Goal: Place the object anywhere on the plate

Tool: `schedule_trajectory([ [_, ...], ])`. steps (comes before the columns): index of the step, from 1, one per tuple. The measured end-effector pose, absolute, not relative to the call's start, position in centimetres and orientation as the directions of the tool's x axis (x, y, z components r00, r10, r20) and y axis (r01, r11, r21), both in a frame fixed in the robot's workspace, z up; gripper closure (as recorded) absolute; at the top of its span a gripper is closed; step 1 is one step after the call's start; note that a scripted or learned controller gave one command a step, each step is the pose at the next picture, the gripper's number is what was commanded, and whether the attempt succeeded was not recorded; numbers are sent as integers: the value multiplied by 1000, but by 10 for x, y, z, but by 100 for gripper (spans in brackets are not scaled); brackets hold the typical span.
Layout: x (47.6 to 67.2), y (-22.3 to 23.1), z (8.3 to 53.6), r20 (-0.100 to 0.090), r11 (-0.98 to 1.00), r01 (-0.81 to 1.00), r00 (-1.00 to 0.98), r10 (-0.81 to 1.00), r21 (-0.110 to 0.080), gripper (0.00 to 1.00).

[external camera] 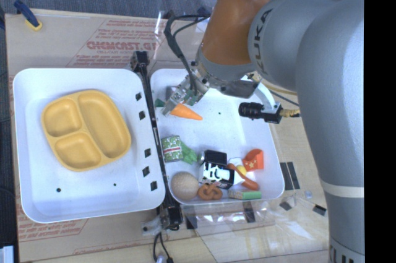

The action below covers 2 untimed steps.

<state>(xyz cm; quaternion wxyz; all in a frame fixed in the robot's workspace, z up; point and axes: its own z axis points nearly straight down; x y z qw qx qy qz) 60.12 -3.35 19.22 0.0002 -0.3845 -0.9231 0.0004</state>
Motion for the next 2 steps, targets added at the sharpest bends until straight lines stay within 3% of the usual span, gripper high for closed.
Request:
schedule_trajectory([
  [1,601,-34,192,0,704,710,-704,710,-1,0],
  [2,519,18,206,1,792,611,-792,611,0,0],
])
